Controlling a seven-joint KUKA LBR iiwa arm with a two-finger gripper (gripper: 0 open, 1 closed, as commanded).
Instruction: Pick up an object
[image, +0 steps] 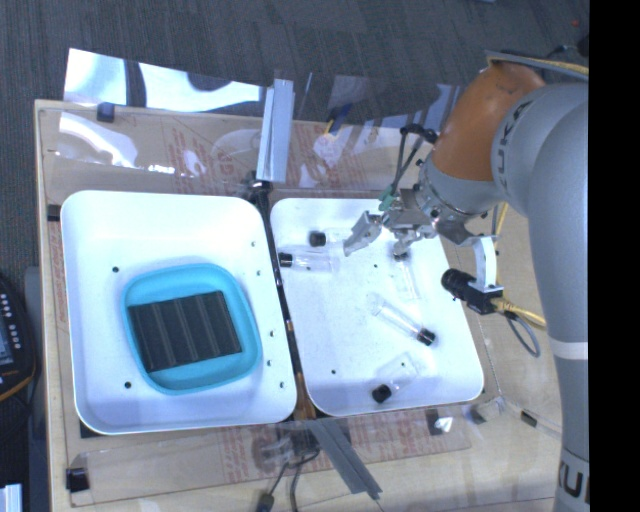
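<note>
Gripper (383, 237) hovers above right bin (455, 375) amid 3 clear vials (404, 322).

robot lab: bench (60, 150) with two white bins (90, 230), grey arm (560, 200).

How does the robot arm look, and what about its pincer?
The arm is thick, rounded and light grey, with an orange band above the wrist. A thin dark cable runs beside the wrist. The pincer is small, metallic and grey.
</note>
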